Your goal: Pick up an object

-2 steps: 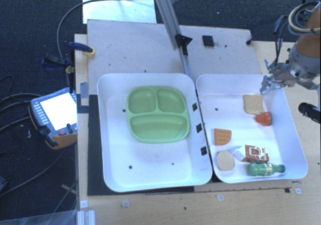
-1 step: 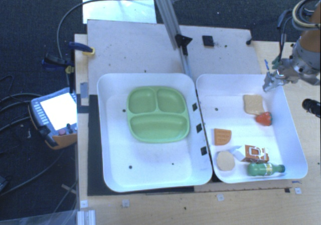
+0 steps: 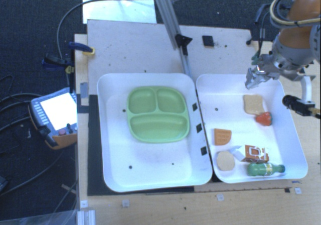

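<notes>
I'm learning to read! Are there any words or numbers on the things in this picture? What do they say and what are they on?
No words or numbers can be read here.
Small carton in the right bin: orange and white print, too blurred to read.
Green bottle: label too small to read.
Handheld screen left of the bench: glowing white, no text to make out.
Green divided plate: plain, no writing.

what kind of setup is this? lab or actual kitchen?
Likely a robotics lab bench: a grey arm with orange band over two shallow white bins of toy food, plus a handheld teach pendant and loose cables.
</notes>
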`<state>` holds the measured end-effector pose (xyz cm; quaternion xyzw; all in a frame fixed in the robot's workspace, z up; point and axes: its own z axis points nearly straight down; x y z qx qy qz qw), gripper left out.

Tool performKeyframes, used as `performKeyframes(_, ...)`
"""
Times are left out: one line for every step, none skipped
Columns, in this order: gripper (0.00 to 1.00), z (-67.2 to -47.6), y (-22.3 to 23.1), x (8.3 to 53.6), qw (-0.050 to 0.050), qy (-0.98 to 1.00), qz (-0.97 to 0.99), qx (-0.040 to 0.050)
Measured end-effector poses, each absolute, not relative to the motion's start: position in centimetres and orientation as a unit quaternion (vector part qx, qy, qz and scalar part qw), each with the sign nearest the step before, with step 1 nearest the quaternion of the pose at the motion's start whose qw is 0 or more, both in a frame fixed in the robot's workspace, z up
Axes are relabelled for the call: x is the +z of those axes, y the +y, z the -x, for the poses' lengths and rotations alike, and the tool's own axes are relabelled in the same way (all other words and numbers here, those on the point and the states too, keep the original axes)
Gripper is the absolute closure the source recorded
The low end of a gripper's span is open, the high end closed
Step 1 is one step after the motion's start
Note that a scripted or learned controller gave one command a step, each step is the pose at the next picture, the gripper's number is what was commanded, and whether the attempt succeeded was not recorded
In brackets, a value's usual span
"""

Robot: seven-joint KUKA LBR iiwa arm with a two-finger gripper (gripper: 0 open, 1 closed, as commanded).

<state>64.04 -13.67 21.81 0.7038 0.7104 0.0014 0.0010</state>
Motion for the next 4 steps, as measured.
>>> performKeyframes(1.0,-63.9,-8.3,22.9,0.001,0.71,-0.704,0.0015)
performKeyframes(1.0,-64.3,-3.1,21.9,0.0,0.711,-0.704,0.0014)
performKeyframes(1.0,-64.8,2.0,23.0,0.0,0.711,-0.703,0.002)
performKeyframes(1.0,-65.0,6.3,23.0,0.0,0.71,-0.704,0.0015)
